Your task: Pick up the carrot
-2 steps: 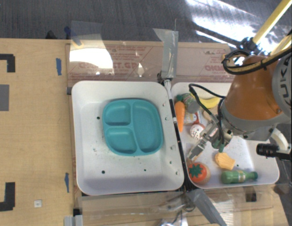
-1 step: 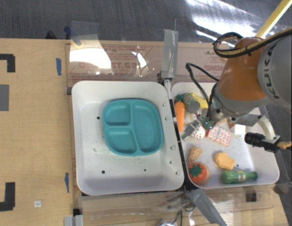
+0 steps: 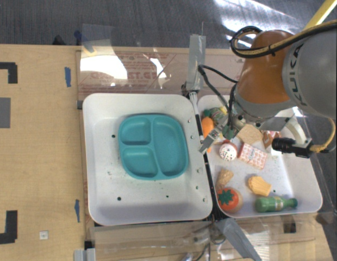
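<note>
The carrot (image 3: 207, 126) is a small orange piece with a green leafy top. It lies in the right bin (image 3: 304, 192), hard against that bin's left wall near the far corner. My gripper (image 3: 212, 138) is low in the right bin, just in front of the carrot and to its right, touching or nearly touching it. The grey and orange arm (image 3: 266, 75) covers the bin's far part. Nothing shows the carrot lifted off the bin floor.
The left bin (image 3: 98, 189) holds a teal divided plate (image 3: 153, 145). In the right bin lie a white perforated ball (image 3: 228, 152), a pink wafer (image 3: 253, 156), a tan cracker (image 3: 248, 134), a tomato (image 3: 230, 199), a yellow piece (image 3: 259, 186) and a green bottle (image 3: 274, 203).
</note>
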`<control>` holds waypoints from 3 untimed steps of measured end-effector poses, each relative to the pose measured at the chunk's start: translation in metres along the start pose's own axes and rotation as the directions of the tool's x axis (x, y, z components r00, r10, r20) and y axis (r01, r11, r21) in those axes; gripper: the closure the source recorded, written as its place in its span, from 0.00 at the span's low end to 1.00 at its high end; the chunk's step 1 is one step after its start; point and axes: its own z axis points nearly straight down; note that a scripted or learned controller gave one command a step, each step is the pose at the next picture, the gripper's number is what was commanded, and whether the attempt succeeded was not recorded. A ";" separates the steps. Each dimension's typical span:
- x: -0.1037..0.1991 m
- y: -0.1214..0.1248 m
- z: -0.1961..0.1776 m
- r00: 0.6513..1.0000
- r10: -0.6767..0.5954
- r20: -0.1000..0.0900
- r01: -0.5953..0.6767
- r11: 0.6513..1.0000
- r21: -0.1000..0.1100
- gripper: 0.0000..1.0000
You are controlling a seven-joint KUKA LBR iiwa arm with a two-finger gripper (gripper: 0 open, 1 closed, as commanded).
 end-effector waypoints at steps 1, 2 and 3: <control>0.001 0.008 -0.001 1.000 0.019 0.000 -0.019 1.000 0.000 0.00; 0.012 0.021 0.000 0.988 0.156 0.000 -0.156 0.988 0.000 0.00; 0.018 -0.023 0.000 0.970 0.244 -0.004 -0.244 0.970 0.006 0.00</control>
